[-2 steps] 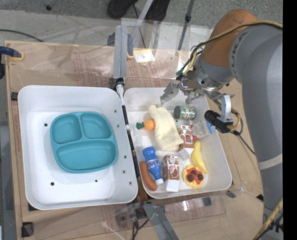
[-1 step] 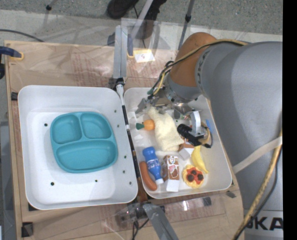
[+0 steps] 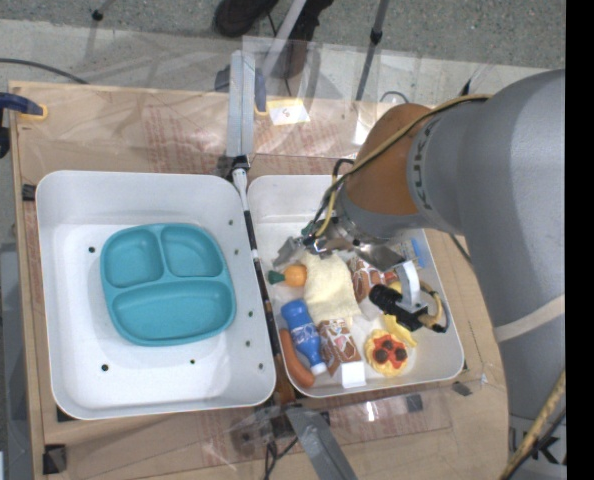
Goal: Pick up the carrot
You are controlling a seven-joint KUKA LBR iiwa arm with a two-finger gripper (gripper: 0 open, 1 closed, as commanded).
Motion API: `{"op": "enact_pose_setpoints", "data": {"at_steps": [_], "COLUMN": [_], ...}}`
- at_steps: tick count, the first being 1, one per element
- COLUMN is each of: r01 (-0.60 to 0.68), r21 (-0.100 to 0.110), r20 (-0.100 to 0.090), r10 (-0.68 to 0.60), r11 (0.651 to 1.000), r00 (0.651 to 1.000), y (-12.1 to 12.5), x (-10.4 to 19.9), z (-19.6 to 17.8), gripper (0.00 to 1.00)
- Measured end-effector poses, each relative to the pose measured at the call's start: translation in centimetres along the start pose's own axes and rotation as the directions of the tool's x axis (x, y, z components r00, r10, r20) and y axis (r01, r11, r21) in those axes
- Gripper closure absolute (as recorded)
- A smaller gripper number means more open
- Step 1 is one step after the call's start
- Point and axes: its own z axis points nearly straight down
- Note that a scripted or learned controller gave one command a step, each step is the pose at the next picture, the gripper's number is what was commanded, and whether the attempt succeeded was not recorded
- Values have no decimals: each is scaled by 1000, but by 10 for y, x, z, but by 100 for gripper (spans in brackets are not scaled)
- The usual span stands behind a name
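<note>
Item: small orange carrot with green top (image 3: 291, 276), lying just left of the two-finger gripper (image 3: 322, 249), which is hovering over the crowded right white bin (image 3: 277, 196); grip state indiscernible. Risk: blue bottle (image 3: 302, 332) and pale yellow cloth (image 3: 329, 286) crowding the carrot, likely causing a mis-grasp.

the right bin (image 3: 439, 366) is seen crowded: the carrot (image 3: 294, 276) is hemmed in beside the dividing wall (image 3: 249, 230), with a pale block (image 3: 329, 286) just to its right and a blue bottle (image 3: 302, 330) close below. the arm (image 3: 447, 168) is hung over the bin's upper half. open room is offered in the left bin (image 3: 67, 298) around the teal plate (image 3: 167, 281).
</note>
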Motion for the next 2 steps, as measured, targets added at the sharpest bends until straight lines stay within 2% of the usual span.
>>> {"op": "enact_pose_setpoints", "data": {"at_steps": [1, 2], "r01": [0, 1], "r21": [-3, -3], "r20": [3, 4], "r10": [0, 0], "r11": [1000, 1000], "r00": [1000, 1000], "y": [1, 1], "x": [-3, -3], "z": [-12, -12], "gripper": [100, 0]}}
